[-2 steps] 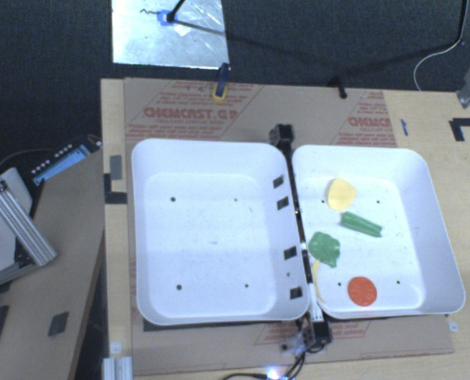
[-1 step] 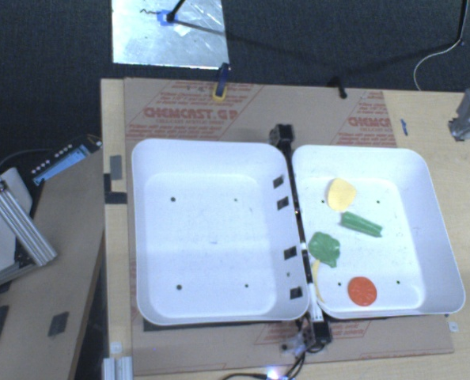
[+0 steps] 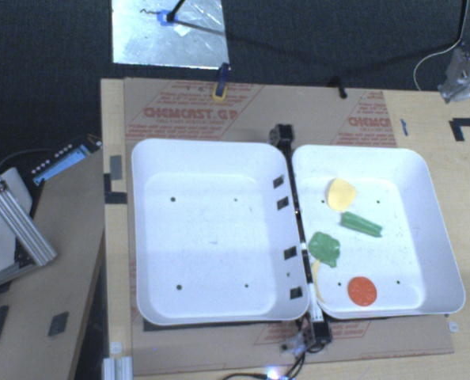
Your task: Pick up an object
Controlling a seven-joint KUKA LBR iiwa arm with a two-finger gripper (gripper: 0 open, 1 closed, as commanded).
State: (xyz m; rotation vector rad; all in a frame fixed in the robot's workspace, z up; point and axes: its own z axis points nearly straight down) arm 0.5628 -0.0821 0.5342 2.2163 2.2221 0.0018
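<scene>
while apart, orange disc (image 3: 362, 291) lies flat.

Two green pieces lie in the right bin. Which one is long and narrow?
The green stick, lying right of centre below the yellow piece. The other green piece, near the divider, is broad and lumpy.
</scene>
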